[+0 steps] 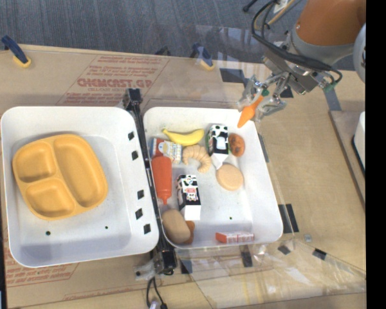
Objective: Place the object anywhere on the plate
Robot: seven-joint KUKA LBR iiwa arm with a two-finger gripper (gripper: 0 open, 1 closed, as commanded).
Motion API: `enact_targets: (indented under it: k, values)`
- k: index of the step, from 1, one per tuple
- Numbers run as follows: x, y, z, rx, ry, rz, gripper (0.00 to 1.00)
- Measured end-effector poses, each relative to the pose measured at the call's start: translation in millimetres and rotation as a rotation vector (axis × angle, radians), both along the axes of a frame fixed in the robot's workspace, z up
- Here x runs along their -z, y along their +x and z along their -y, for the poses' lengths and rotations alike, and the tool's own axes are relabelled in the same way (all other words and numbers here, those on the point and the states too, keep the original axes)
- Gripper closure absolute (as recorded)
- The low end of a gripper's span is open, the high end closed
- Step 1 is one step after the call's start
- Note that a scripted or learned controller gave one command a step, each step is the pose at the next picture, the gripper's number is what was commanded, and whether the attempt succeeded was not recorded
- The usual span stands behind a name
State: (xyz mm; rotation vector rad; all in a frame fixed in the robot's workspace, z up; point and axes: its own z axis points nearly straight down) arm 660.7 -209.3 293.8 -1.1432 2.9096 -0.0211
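A yellow three-compartment plate lies in the left bin. My gripper hangs above the far right corner of the right bin, shut on a small orange carrot that dangles from its fingers, tip pointing down-left. The carrot is in the air, well to the right of the plate.
The right bin holds a banana, a red bottle, two cow-print cartons, a croissant-like piece, a round tan disc, a potato, a brown-red ball and a small red box. A black divider separates the bins.
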Motion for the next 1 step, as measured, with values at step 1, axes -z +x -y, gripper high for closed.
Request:
enact_targets:
  k: [1]
  values:
    - [-159.6, -2.7, -0.4, -0.017, 0.000, -0.002, 1.00]
